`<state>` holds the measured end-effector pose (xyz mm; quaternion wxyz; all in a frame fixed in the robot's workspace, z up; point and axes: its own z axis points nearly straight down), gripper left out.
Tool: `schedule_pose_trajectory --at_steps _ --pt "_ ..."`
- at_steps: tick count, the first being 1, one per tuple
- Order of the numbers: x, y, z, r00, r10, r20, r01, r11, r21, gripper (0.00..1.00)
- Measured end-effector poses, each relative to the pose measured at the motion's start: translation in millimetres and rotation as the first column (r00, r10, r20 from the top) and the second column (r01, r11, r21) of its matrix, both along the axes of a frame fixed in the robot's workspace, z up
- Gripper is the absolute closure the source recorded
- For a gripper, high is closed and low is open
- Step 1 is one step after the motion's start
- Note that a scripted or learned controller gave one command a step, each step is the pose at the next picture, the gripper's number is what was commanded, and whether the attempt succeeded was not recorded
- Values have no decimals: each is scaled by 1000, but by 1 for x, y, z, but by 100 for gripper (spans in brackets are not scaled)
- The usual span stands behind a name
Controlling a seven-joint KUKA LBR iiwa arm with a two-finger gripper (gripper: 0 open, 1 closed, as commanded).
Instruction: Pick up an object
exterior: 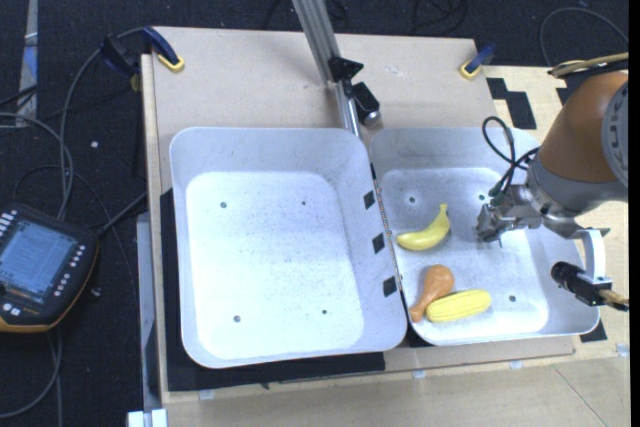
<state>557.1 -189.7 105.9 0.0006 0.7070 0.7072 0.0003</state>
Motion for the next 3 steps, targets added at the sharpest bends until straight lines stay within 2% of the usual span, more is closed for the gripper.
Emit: schedule_pose_trajectory --at_steps 3 --pt "0 7 166 1000 1 4 -1 1000 -1 100"
